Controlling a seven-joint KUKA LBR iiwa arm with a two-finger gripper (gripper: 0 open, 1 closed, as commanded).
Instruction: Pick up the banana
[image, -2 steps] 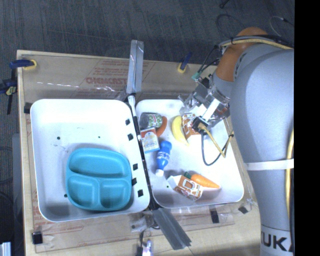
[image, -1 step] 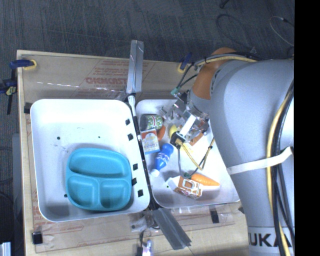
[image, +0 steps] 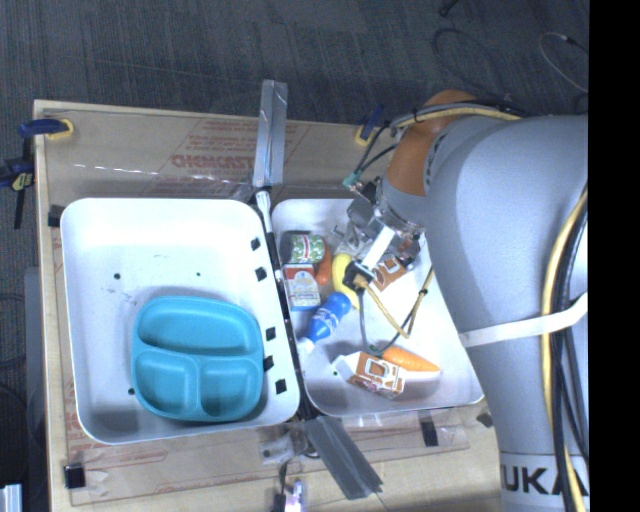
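The banana (image: 342, 268) shows as a small yellow patch in the right bin (image: 440, 395), near its upper middle, mostly hidden by the gripper and the things around it. My gripper (image: 362, 248) is down in that bin, right above and touching or nearly touching the banana's right side. The grey arm covers the bin's right part.
Close to the banana lie a green can (image: 303, 246), a red and white carton (image: 302, 287), an orange piece (image: 322, 268) and a blue bottle (image: 328, 315). A carrot (image: 412, 358) and a small orange box (image: 375, 373) lie at the front. The left bin (image: 100, 250) holds a blue divided tray (image: 200, 355).
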